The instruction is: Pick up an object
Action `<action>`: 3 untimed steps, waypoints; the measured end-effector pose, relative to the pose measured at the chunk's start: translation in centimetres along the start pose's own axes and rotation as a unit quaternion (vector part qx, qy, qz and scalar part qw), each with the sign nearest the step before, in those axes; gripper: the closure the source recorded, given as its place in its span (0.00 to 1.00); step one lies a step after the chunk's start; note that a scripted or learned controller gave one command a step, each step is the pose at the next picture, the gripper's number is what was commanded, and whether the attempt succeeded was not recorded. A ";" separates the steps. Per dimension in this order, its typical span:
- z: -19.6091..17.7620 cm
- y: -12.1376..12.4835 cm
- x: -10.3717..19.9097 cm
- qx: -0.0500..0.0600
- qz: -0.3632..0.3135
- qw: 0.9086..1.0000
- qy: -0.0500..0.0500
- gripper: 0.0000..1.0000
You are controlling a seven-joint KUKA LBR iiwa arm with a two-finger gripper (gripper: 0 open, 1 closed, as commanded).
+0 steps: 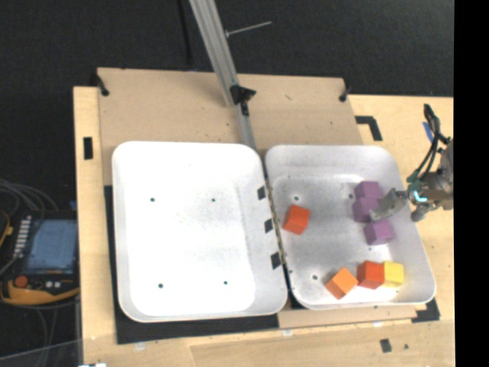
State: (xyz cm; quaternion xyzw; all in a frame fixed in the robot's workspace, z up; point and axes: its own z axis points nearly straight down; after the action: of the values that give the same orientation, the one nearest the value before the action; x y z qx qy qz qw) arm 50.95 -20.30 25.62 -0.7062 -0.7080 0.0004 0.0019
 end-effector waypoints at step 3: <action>9.0 1.4 0.7 0.000 0.003 1.000 -0.002 0.00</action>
State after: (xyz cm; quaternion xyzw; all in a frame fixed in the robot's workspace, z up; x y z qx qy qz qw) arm 52.28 -19.54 16.61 -0.7086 -0.7056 0.0017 0.0008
